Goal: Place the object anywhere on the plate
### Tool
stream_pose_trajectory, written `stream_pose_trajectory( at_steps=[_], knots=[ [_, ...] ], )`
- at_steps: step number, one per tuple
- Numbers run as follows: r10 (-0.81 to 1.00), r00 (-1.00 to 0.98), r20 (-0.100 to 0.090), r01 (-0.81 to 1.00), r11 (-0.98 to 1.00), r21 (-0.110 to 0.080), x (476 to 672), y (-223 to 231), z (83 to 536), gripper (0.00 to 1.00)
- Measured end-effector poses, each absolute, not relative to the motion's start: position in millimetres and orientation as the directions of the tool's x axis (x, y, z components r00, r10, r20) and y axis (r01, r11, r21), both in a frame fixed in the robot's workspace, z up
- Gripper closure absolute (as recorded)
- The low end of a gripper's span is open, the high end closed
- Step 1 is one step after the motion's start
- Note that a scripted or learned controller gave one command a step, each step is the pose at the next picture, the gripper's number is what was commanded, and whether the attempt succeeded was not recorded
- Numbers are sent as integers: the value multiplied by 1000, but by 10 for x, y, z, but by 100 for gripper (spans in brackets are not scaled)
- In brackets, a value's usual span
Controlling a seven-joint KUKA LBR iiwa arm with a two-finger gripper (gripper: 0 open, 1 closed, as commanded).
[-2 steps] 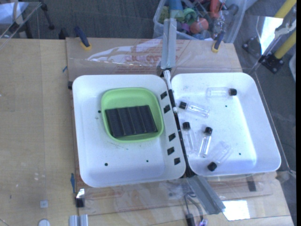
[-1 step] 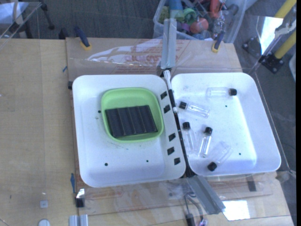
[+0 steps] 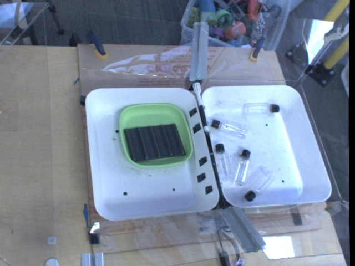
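While the wooden surface [image 3: 39,148] is carrying two white bins side by side, the left bin [image 3: 105,198] is holding a green plate [image 3: 152,108], and the right bin [image 3: 299,148] is holding a scatter of small things. A dark ribbed slab [image 3: 154,142] is already lying flat in the plate, covering most of its floor and leaving a bare green margin all round. The likely candidates for placing are the clear vials [image 3: 232,129] with black caps, which are lying on their sides in the right bin, well apart from the plate and across the seam where the bins are meeting. Since the arm is reaching in from the right, these are sitting on its nearer side, and any carry is going to be running leftward over that seam. The upper vial is lying nearly crosswise with its cap toward the plate; a lower vial [image 3: 242,168] is pointing roughly up and down the view, cap uppermost; another [image 3: 259,180] is slanting beside it. Their glass is looking almost see-through against the white floor, so their edges are reading faintly. Whether the jaws are released or clenched, I cannot tell.
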State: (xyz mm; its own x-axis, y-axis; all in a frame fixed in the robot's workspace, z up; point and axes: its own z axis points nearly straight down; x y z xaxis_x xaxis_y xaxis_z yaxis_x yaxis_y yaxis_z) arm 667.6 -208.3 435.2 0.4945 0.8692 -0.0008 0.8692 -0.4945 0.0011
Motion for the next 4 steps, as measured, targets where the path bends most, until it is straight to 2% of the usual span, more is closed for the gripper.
stream_pose_trajectory(
  at_steps=[4],
  knots=[
    [869, 495, -1, 869, -495, 1, 6676, -2083, 4352, 0]
  ],
)
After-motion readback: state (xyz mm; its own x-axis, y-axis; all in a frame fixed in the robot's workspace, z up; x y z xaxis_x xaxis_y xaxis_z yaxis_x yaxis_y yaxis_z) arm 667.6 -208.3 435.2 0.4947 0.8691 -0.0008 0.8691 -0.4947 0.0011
